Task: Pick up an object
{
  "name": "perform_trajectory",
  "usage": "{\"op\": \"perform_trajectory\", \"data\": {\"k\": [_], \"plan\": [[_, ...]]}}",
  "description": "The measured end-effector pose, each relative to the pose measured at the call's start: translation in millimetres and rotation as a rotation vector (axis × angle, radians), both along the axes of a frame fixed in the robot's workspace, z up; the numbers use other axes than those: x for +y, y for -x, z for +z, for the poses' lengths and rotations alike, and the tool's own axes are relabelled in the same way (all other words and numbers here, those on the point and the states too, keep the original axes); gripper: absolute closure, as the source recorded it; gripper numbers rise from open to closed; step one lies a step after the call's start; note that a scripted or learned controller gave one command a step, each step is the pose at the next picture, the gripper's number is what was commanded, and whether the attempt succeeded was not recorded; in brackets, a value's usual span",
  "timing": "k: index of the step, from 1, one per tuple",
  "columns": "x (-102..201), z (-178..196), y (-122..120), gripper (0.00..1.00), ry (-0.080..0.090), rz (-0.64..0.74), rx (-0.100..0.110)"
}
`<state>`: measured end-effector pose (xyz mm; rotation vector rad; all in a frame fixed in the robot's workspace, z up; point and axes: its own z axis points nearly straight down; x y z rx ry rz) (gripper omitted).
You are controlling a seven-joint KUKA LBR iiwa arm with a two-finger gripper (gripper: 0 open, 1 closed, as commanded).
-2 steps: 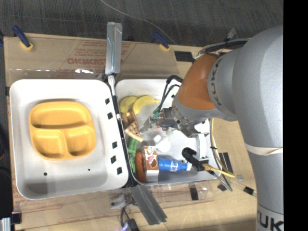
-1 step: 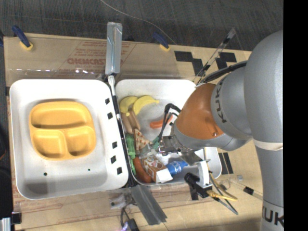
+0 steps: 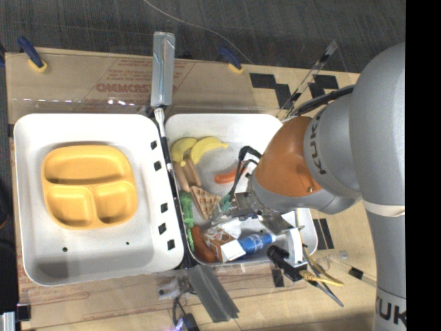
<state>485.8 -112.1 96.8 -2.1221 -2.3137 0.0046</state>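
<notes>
You see the brown cardboard-covered worktop (image 3: 83, 71), red "CHEMCAS" lettering (image 3: 122, 87) far left of the end effector (image 3: 231, 211), whose grip state cannot be told.

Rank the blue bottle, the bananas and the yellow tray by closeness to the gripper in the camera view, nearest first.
Measured from the gripper, low in the right bin:
1. Blue bottle, just below and right of it, same bin.
2. Bananas, at that bin's top left corner.
3. Yellow tray, across the divider in the left bin.

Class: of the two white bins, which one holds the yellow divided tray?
The left bin: it holds the yellow divided tray; the right bin holds mixed food items.
</notes>
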Motion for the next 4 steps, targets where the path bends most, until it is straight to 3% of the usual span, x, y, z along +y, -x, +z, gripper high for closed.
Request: {"op": "perform_trajectory", "data": {"k": [1, 2, 3, 4], "plan": [[-6.1, 82.5, -35.1, 1.00, -0.001, -0.087, -0.001], [1.7, 283.9, -87.6, 1.00, 0.001, -0.107, -0.005], [-49.4, 221.4, -103.8, 1.00, 0.000, -0.112, 0.010], [-92.9, 256.8, -137.2, 1.00, 0.000, 0.281, -0.002]]}}
